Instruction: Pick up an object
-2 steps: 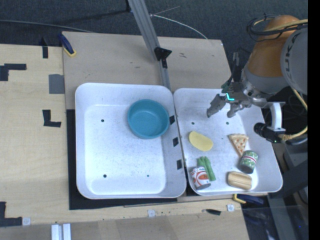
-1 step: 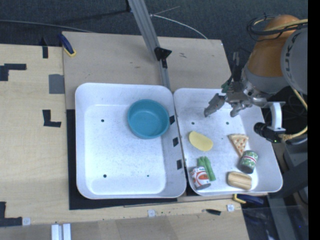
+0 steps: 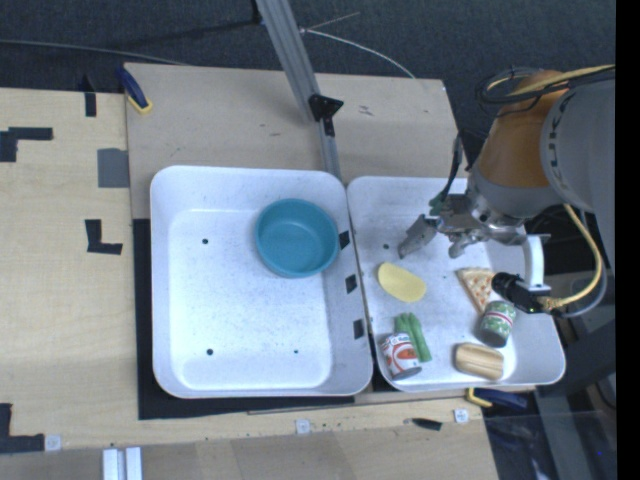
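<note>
Fingers (image 3: 440,248) spread wide, holding nothing, yellow piece (image 3: 402,282) just below-left, apart

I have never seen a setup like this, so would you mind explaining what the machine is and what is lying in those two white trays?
This is one picture from a fixed camera above a bench, looking down at a slant. The grey machine with the orange band on the right is a robot arm; at its end is a two-finger pincer, open here and holding nothing, hanging over the right bin.

The left bin holds a blue bowl. The right bin holds small toy foods: a yellow oval piece, a pizza slice, a green piece, a red-labelled can, a green-labelled can and a bread roll.

The arm is meant to pick up an object.
</note>
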Available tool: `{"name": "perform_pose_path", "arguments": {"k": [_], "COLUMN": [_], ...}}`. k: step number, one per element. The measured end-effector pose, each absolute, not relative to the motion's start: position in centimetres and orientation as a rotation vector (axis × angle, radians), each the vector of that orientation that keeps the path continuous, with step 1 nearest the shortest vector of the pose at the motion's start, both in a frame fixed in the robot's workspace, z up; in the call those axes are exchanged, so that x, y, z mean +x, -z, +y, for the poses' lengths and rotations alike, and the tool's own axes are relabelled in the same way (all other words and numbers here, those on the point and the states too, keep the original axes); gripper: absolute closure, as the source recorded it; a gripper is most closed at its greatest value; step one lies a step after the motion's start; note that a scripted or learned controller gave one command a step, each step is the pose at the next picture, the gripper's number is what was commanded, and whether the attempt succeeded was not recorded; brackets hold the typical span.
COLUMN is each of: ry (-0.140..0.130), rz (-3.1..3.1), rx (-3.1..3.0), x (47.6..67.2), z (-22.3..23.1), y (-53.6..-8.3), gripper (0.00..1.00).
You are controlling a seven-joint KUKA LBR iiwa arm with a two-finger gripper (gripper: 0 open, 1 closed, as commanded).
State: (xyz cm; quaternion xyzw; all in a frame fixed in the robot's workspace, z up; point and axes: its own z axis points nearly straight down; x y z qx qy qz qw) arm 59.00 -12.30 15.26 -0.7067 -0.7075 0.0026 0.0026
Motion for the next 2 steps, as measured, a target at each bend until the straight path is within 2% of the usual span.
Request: {"name": "perform_pose_path", "arguments": {"k": [1, 2], "ry": [-0.008, -0.001], "rz": [-2.220, -2.223], "rx": [-2.215, -2.220], "x": [59.69, 59.75], "z": [-11.75, -11.73], "y": [-9.50, -9.02], "gripper": [0.00, 0.00]}}
